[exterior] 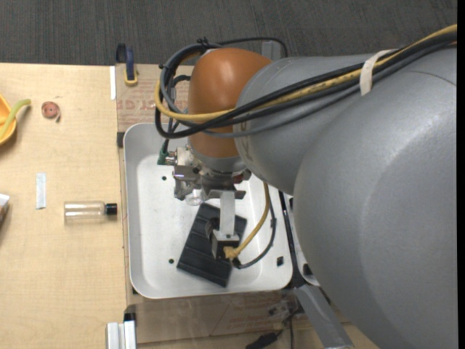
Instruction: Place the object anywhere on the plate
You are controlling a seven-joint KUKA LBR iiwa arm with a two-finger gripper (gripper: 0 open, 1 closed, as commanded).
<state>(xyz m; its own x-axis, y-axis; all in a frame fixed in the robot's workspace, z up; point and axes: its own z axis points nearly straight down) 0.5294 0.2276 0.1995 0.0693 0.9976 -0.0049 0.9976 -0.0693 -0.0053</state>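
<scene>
The grey robot arm (363, 166) reached over the shallow white bin (147, 257), its gripper (195, 191) low inside, grip unreadable, while the likeliest object, a clear black-capped plastic bottle (86, 210), lay well left outside it, cap toward the gripper.

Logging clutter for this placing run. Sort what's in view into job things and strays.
Job:
gripper, low in the white bin

Lying about, on the bench left of the bin:
clear bottle with black cap
small reddish disc
white strip
orange-yellow thing at the left edge
</scene>
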